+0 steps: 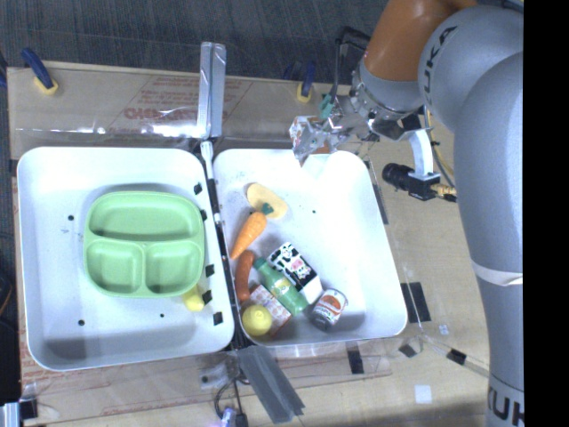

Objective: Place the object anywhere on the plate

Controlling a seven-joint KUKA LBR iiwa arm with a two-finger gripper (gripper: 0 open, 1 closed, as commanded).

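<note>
A green divided plate point(144, 242) lies in the left bin point(53, 327). In the right bin point(356, 238) lie a carrot point(249, 233), a yellow slice point(267, 199), a black-and-white carton point(293, 266), a green bottle point(281, 293), a small can point(327, 309), a lemon point(257, 320) and an orange sausage-like piece point(243, 277). My gripper point(311, 138) hangs over the right bin's far rim, above and right of the yellow slice. Nothing shows between its tips.
A small yellow item point(193, 302) lies in the left bin beside the plate's near right corner. A grey divider bar point(212, 87) stands between the bins at the back. The arm's grey body point(480, 149) fills the right side.
</note>
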